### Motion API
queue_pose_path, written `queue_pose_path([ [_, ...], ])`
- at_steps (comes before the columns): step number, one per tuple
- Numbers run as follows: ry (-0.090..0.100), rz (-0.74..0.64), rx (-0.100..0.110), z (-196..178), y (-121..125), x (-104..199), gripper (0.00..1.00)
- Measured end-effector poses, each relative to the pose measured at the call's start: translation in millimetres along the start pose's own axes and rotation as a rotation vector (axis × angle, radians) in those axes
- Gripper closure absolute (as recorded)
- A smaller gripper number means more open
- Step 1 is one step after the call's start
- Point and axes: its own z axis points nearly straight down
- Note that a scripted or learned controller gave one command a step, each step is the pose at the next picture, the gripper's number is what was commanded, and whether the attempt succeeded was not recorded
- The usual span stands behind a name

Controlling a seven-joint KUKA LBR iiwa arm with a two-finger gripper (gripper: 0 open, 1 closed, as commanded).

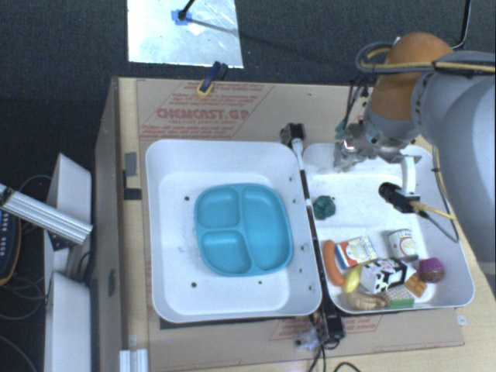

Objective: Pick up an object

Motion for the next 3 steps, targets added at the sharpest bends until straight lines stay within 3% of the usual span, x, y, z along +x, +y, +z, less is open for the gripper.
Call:
queue_pose_path([
  [3, 0.002, -0.002, -0.009, -33, 3, 1, 1.00],
])
